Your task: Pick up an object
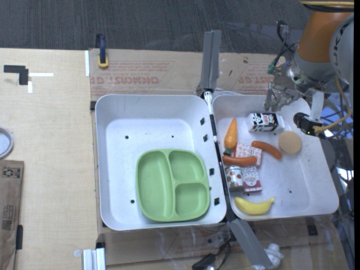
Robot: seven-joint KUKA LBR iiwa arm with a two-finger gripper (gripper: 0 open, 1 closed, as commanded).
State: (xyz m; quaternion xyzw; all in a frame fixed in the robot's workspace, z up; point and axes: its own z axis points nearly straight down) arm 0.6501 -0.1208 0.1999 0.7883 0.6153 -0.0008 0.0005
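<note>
The right bin (315,190) holds several toy foods. A black-and-white milk carton (263,121) lies near its back edge, with a tan round bun (290,143) to the right of it. An orange carrot (230,133), two red sausages (266,149) (239,160), a red-and-white packet (247,150), a strawberry-print carton (244,179) and a yellow banana (253,205) lie further forward. My gripper (275,101) hangs over the bin's back edge, just above and behind the milk carton, touching none of the foods.
The left bin (112,151) holds a green divided plate (173,184). A grey post (211,61) stands behind the divide between the bins. Cables hang from the arm (320,44) at the right. A blue-and-yellow clamp (101,52) sits at the back left.
</note>
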